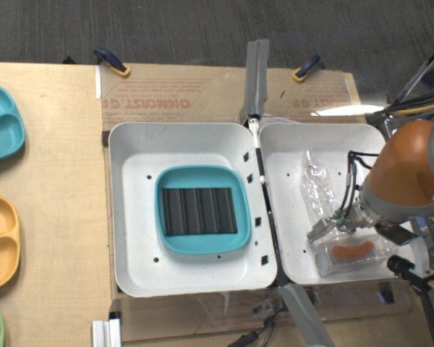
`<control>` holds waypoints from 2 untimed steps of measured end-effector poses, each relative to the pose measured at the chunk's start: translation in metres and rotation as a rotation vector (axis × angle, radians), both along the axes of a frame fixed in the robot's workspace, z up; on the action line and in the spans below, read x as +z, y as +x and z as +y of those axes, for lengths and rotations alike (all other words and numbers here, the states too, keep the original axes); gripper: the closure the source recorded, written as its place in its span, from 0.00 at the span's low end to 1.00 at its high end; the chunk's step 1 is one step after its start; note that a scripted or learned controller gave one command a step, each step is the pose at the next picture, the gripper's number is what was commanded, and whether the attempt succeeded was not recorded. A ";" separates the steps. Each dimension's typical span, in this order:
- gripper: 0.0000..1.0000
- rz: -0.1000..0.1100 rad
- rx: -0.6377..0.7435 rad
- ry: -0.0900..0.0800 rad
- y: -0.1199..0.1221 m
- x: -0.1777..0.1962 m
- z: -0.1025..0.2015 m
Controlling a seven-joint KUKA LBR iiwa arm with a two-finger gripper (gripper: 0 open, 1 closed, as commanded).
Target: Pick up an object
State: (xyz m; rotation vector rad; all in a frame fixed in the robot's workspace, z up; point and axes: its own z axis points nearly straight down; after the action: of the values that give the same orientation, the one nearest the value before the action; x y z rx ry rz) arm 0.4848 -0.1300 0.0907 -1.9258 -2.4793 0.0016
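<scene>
From above, the gripper (338, 226) is low in the right bin (289, 259), touching a clear plastic bag (347, 255) with an orange sausage-like object (352, 251) inside. Its finger state I cannot tell. The left bin (130, 215) holds a teal tray (201, 210).

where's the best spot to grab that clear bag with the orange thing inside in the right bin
Probably across the orange sausage-shaped piece inside the clear bag, coming from above. It lies flat and lengthwise near the right bin's front edge, so fingers closing across its narrow width get something firm; the loose crinkled plastic around it would likely slip.
</scene>
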 end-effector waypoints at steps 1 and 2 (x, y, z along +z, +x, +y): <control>0.00 0.000 -0.119 -0.001 0.061 -0.001 0.002; 0.00 0.000 0.002 -0.001 0.061 -0.001 -0.006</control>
State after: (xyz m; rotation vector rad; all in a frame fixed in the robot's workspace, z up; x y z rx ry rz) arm 0.5460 -0.1362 0.0901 -1.9238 -2.4812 0.0027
